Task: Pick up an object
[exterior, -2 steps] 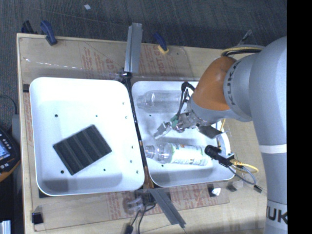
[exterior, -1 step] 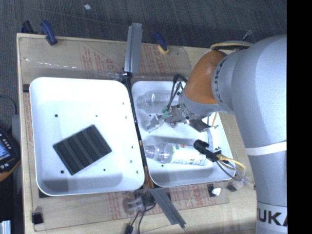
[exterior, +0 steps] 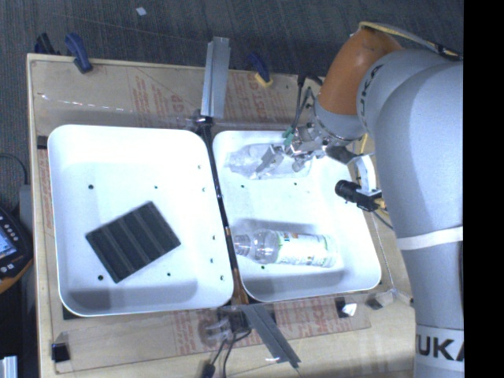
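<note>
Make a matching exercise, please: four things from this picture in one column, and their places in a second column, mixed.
Things:
1. dark ridged pad
2. labelled bottle
3. crumpled clear bottle
4. gripper

Places:
A. right bin, near part
B. left bin
C. far end of the right bin, right of the crumpled clear bottle
D. right bin, far part, lying on the floor

Pairs: 1-B, 2-A, 3-D, 4-C

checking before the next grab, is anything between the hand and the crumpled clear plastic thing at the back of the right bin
Nothing visible does. The hand hangs right at the crumpled clear plastic piece in the right white bin; the clear plastic bottle lies apart, nearer the front.
</note>
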`<state>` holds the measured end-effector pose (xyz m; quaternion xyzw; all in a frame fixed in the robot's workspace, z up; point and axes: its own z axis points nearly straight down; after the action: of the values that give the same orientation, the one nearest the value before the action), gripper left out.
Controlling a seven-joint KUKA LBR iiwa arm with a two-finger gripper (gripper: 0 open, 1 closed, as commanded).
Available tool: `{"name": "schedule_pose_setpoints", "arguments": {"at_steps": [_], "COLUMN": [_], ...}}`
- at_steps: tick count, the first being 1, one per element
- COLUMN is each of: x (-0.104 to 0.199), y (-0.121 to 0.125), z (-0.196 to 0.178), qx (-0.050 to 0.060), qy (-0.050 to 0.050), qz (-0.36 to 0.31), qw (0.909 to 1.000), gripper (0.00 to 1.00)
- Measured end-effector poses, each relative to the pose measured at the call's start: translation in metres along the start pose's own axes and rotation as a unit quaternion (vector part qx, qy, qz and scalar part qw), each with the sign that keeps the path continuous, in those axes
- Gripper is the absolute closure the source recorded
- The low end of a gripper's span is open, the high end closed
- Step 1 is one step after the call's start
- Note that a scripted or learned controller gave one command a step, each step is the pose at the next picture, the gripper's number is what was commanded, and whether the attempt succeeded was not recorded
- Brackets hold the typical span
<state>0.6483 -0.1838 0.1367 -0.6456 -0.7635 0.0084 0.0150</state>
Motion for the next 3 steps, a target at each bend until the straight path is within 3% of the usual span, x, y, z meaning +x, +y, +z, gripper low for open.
{"name": "schedule_pose_setpoints", "arguments": {"at_steps": [1,2,3], "x": [0.055,0.09,0.095], "y": [-0.101,-0.147,-0.146], "z": [0.002,0.046,0.037], "qx": [-0.014,-0.023,-0.021], "qy": [-0.005,-0.018,-0.012], "qz": [0.006,-0.046,-0.05], "qw": [0.9999,0.9985,0.9985], "gripper": [0.0,0.0,1.0]}}
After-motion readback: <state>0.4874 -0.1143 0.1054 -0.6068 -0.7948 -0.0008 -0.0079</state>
